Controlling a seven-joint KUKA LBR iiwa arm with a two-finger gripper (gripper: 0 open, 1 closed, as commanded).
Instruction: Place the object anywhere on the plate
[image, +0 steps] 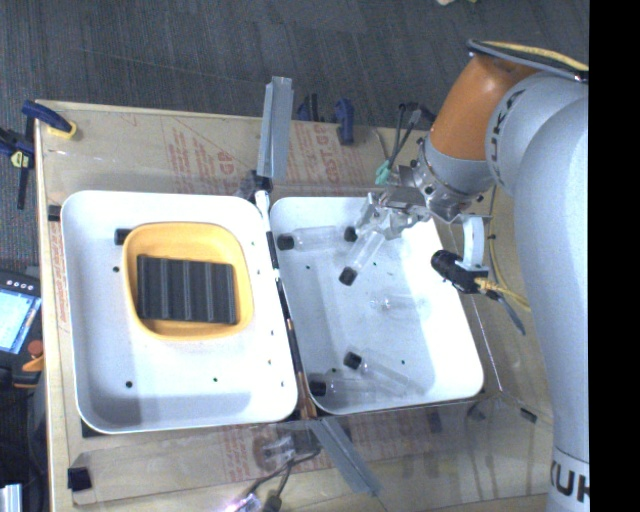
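Grey arm (560, 250) looming over right bin (455, 375), gripper (385, 215) at its far edge, apparently pinching clear tube (362, 250), tilted, black cap down. Lifted for carry, probably. Yellow plate (185, 240) waiting in left bin (100, 390), well apart.

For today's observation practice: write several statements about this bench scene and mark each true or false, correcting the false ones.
1. The yellow plate lies in the left bin. True.
2. A dark ridged insert sits on the plate. True.
3. The clear tubes with black caps lie on the plate. False: they lie in the right bin.
4. The gripper hangs over the left bin. False: it is over the right bin's far edge.
5. The arm has a blue band above the wrist. False: the band is orange.
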